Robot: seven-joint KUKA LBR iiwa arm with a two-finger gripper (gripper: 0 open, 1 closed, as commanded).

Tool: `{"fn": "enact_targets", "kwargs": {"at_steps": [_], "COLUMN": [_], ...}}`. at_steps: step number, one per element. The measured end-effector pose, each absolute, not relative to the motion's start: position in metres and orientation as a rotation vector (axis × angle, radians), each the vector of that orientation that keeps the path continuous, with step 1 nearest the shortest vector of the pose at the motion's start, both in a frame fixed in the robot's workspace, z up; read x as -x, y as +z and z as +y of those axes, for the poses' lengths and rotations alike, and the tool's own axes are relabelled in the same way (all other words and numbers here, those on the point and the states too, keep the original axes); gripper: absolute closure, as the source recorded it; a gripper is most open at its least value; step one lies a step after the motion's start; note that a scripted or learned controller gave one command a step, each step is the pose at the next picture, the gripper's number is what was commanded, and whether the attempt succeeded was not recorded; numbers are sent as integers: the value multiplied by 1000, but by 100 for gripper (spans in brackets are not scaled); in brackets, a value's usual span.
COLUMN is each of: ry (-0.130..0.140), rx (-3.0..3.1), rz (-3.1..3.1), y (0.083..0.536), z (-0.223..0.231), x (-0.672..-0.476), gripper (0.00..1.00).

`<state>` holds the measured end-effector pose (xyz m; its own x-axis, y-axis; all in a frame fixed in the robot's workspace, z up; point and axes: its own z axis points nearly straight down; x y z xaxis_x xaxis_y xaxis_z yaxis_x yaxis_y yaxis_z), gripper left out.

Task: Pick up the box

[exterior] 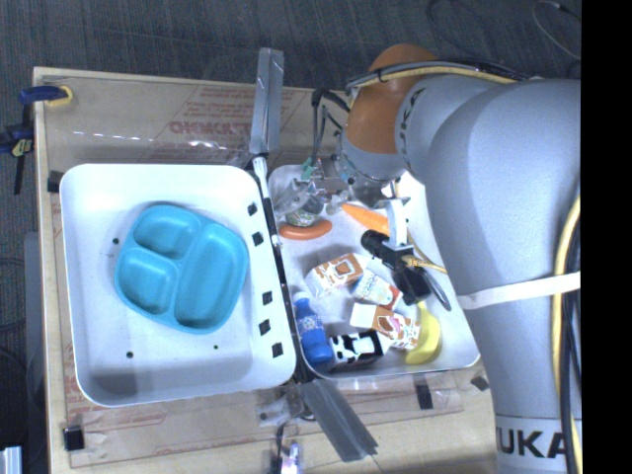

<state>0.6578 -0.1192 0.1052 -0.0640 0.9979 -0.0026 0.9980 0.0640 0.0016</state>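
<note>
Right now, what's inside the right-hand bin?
The right bin holds small cartons, a blue bottle, a banana, an orange piece and a black-and-white toy. The arm covers its far right side.

Blue three-compartment tray [183,267] lying flat near centre of left bin [89,363]. In right bin [449,361]: blue bottle [312,332] along left wall, banana [428,336] near front right corner, orange disc [305,229] toward back left corner.
</note>
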Motion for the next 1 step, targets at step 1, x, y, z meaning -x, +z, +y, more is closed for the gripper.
{"fn": "enact_targets", "kwargs": {"at_steps": [1], "ry": [-1], "rx": [-1985], "rz": [2398], "y": [101], "z": [-112], "x": [-595], "gripper": [0]}}
